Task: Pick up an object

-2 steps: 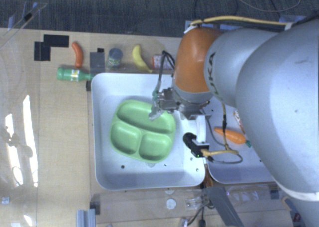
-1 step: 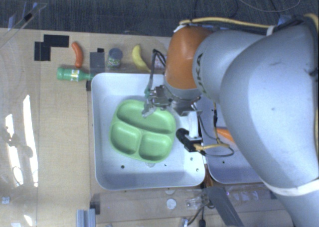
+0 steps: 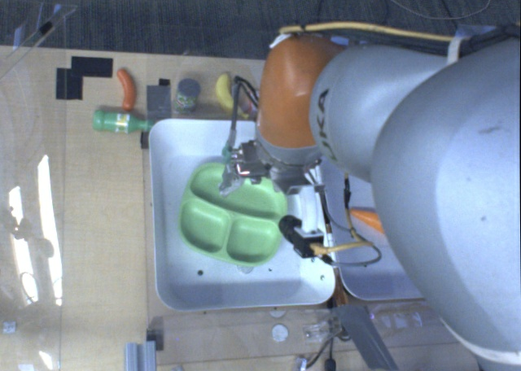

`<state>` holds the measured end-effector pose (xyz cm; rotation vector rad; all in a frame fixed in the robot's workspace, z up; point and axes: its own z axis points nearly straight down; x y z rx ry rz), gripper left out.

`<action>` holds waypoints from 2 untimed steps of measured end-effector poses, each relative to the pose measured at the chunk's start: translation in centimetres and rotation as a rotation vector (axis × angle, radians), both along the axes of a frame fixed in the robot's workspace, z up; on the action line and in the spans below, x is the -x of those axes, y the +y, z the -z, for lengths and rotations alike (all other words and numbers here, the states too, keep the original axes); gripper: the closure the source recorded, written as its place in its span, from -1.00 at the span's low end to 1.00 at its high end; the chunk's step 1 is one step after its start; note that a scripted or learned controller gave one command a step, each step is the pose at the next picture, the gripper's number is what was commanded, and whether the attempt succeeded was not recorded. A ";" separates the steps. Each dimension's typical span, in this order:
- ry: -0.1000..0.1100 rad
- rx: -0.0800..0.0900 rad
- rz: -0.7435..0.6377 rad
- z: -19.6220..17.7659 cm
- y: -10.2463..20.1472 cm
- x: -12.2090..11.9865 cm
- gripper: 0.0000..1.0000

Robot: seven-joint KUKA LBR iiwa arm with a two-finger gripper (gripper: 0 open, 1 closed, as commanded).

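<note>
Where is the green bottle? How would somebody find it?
Find the left white bin, then look past its top-left corner, on the wooden bench. The green bottle lies there on its side, just below an orange sausage-shaped toy, the only green thing outside the bin.

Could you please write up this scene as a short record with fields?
arm: grey with orange band, reaching in from the right over the left bin
claw: above the upper edge of the green tray
green tray: three compartments, lying in the left bin
right bin: mostly hidden by the arm; an orange item shows in it
beyond the bins: green bottle, sausage, can, banana
</note>
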<state>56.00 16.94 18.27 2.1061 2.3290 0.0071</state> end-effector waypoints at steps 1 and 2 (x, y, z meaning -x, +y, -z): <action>-0.004 -0.002 -0.003 -1.1 0.1 -0.1 1.00; -0.001 0.000 0.010 -4.7 0.0 2.0 1.00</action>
